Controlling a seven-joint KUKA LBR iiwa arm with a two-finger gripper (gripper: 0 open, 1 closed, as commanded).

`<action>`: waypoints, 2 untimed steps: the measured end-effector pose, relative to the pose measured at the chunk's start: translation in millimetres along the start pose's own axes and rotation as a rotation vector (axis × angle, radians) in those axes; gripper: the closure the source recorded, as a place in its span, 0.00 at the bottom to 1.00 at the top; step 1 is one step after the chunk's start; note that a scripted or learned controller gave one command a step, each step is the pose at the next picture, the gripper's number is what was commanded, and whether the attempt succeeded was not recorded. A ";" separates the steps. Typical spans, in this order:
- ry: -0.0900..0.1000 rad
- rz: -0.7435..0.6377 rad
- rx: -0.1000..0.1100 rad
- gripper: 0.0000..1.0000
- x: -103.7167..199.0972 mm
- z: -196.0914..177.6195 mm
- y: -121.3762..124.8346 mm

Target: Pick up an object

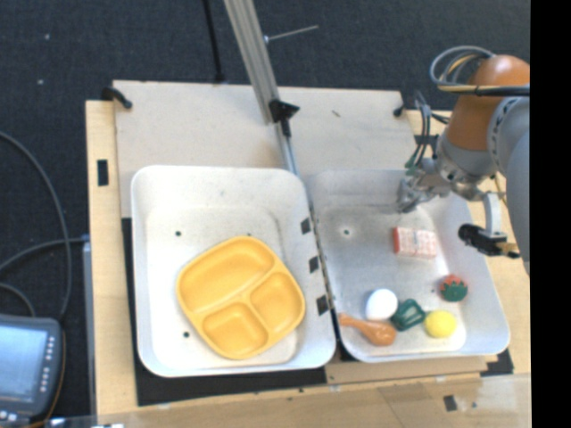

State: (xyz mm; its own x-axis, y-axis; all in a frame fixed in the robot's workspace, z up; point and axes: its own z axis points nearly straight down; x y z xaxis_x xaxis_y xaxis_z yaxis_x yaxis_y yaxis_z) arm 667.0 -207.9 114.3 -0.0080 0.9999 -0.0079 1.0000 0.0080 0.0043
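A pale wooden bench (187, 123) is standing on dark carpet (80, 25), carrying two shallow white bins side by side. A ribbed aluminium post (252, 47) is slanting up from the bench's middle, to the left of the claw and beyond it. Black cables (36, 203) are trailing across the floor far to the claw's left, and a small grey screen (27, 364) is sitting at the lower left corner of the scene.

The grey arm (486, 127), its orange band showing above the wrist, is reaching in from the right. Its claw (414, 194) is hanging over the far part of the right bin (357, 194), above bare white floor. At this slant the tip is a dark blur, so whether it is released or clenched cannot be told.

The pink and white box (416, 242) is lying flat in the right bin, just in front of the claw and apart from it. It is looking pale and blocky, with pinkish striping across its top.

Further in front of the claw, along the bin's near edge, a white ball (382, 304), a dark green piece (409, 314), a yellow ball (440, 324) and an orange spoon-like piece (370, 329) are clustering. A small red and green item (453, 288) is lying to their right.

Well to the claw's left, a yellow divided tray (241, 297) is resting in the left bin (178, 203).
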 end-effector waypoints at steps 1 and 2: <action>0.006 0.007 -0.003 1.00 -11.2 -56.2 0.2; 0.006 0.007 -0.002 1.00 -15.5 -110.4 -7.9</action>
State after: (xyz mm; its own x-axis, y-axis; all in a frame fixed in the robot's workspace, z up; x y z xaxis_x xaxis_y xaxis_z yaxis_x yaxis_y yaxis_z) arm 658.7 -222.6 224.9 -0.0007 1.0000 -0.0020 1.0000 0.0007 0.0067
